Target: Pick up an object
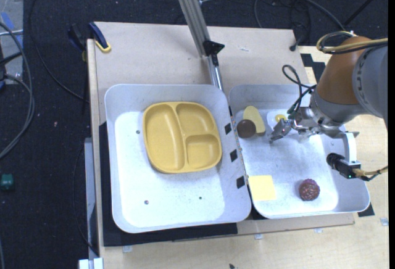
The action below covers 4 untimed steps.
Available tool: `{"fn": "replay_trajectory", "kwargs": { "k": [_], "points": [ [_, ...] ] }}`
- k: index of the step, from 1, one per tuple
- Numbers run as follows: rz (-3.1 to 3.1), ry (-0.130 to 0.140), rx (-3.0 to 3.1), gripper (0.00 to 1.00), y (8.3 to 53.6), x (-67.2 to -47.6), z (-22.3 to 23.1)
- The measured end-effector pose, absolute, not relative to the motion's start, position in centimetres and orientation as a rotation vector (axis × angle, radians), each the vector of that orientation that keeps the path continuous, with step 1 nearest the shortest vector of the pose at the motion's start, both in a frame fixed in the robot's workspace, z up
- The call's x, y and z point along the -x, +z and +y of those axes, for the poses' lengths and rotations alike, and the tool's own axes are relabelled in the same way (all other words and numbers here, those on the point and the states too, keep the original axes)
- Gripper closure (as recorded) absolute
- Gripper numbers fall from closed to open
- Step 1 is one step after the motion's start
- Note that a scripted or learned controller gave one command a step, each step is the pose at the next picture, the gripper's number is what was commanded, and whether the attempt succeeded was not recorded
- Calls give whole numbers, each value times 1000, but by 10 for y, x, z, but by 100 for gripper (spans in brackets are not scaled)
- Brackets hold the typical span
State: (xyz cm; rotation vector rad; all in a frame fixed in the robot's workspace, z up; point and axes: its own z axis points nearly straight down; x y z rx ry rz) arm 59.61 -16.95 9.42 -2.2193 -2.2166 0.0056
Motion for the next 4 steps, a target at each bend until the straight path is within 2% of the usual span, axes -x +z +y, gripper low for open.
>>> {"fn": "replay_trajectory", "kwargs": {
  "k": [1,4],
  "points": [
    [-2223,-1,2224,100,109,-599,-170],
    [-2231,-6,2223,100,287,-608,-160]
  ]
}}
